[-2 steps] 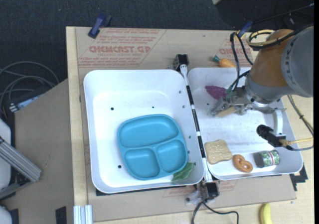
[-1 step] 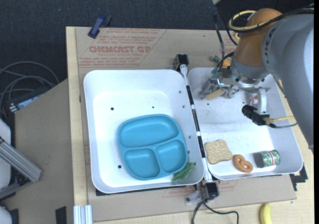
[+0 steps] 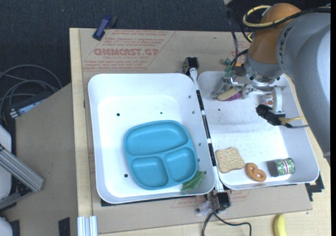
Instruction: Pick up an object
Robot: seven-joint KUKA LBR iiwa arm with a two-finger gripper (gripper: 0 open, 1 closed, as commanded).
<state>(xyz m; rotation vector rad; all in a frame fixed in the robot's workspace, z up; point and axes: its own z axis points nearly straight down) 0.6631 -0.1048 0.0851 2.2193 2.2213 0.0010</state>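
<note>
Jaws' state on the two-finger gripper (image 3: 233, 89) cannot be told; a tan stick-like object with purple beside it (image 3: 229, 94) lies at them, its long axis slanting toward the lower left. Below the jaws lie 1 slice of toast (image 3: 229, 159), 1 brown pretzel (image 3: 255, 172) and 1 small can (image 3: 281, 167). Left of them sits 1 blue divided plastic tray (image 3: 159, 153).

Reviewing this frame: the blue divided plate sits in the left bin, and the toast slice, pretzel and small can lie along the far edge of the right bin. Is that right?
Not quite. The camera view shows the toast slice, pretzel and small can along the near edge of the right bin, not the far one. The blue divided plate does sit in the left bin.
</note>
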